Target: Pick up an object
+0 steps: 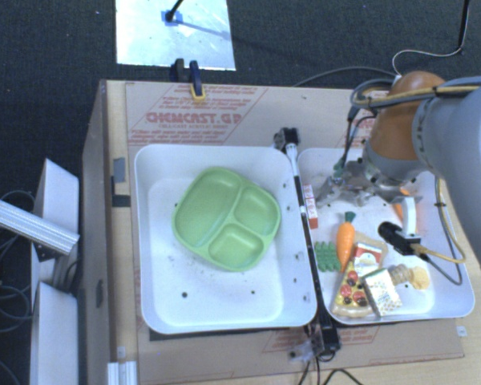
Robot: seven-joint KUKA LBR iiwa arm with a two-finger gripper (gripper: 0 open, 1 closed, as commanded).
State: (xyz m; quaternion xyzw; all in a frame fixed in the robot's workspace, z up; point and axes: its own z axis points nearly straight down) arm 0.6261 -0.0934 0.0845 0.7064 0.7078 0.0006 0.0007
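My gripper (346,191) hangs low over the back left part of the right bin (457,299), below the orange band of the wrist. Just in front of it a toy carrot (345,244) lies with its green top pointing at the gripper. Beside the carrot are a small green piece (326,255), a red and white packet (368,255), a toy pizza slice (350,292) and a small printed box (381,291). A pale yellow item (418,277) and a small orange piece (398,211) lie further right. I see nothing held.
The left bin (164,295) holds a light green divided plate (227,217) near its middle. A black divider rail (303,215) runs between the two bins. The grey arm covers the back right corner of the right bin.
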